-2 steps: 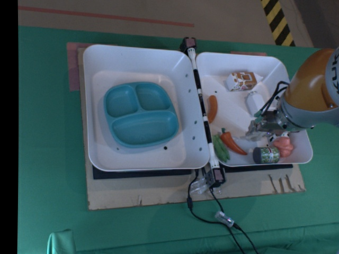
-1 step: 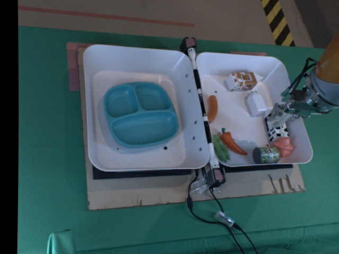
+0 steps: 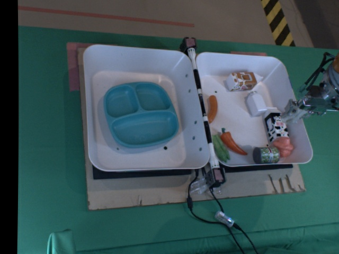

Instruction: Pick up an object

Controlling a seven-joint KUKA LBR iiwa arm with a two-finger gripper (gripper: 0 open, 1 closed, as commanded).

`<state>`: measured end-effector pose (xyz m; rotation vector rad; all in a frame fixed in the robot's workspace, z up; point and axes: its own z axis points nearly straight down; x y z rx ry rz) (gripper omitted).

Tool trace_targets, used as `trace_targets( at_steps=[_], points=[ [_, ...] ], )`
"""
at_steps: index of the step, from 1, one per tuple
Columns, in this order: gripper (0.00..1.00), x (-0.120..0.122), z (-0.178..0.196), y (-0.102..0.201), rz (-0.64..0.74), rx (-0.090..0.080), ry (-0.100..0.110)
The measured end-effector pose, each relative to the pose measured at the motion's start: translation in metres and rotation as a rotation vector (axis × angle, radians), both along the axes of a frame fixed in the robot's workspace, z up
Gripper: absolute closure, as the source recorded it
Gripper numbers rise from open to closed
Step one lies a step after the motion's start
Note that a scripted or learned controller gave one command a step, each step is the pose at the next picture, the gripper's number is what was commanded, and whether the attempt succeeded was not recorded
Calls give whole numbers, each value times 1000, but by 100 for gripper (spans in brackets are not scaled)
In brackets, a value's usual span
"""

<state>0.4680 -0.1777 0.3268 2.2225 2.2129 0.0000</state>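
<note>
In the right bin [image 3: 296, 97], near its right wall, the cow-print carton [image 3: 275, 127] stands closest to the gripper [image 3: 293, 111], so I'd take it as the likely pick target. The gripper sits just above and to the right of it, roughly over the bin rim, with nothing visibly between its tips; can't tell if the jaws are apart or together at this resolution. Right by the carton: a white bottle [image 3: 256, 103] up-left, a pinkish-orange lump [image 3: 285, 145] and a green can [image 3: 266, 154] lying on its side below it, all crowded into that corner, so a descent here risks clipping neighbours. Further out: a brown-and-white carton [image 3: 242, 81] near the top, an orange pepper [image 3: 212, 108] by the divider, a carrot [image 3: 232, 142] and green pea pods [image 3: 221, 148] lower left. The left bin [image 3: 95, 57] holds a teal divided plate [image 3: 141, 114], well clear of the arm's reach-in side. Pick not yet made, judging by this.
</note>
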Motion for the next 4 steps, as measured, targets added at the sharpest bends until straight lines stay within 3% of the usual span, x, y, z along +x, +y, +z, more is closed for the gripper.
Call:
trace_targets(
  at_steps=[1,2,3,4],
  points=[
    [100,0,21,49,2,1,0],
    [100,61,-10,-10,0,-1,0],
    [100,40,16,19,1,1,0],
    [100,118,21,-9,1,-1,-1]
  ],
)
